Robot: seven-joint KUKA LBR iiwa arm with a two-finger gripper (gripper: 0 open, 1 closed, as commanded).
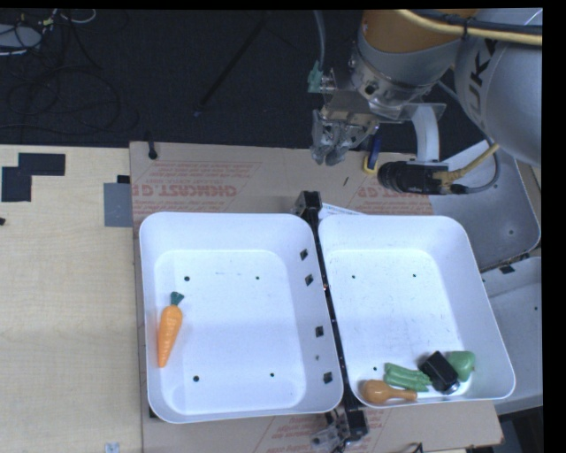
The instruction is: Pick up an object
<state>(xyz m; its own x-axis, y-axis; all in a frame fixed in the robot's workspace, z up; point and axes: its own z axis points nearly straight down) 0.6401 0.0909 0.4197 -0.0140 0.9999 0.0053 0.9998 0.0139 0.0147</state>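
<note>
- You had several things to choose from. The carrot [169, 328] lay alone in the left bin [225, 232], near its left wall, green top pointing away from you toward the far rim.
- In the right bin [398, 232] you had a small heap in the near right corner: a black block [439, 371] on top of the green pods [406, 377], a green piece [462, 361] just beside the block against the wall, and a tan pear-shaped piece [386, 392] touching the pods at the near rim.
- The block overlapped the pods, so those pieces crowded one another; nothing crowded the carrot.
- Your gripper [332, 152] hung well above and beyond both bins, over the cardboard [221, 181] near the far end of the divider, with nothing between its fingers. Whether the fingers were spread or closed you could not tell; they read as one dark cluster.
- The arm [495, 80] came in from the right, its orange band [398, 26] at the top edge.
- A black clip strip [319, 301] ran between the two bins where they met.
- The bins sat on a printed cardboard sheet laid on a pale wooden bench [62, 292] bearing dark patches on the left.
- Behind the bench the floor was dark, with loose cables [62, 80] trailing across it.
</note>
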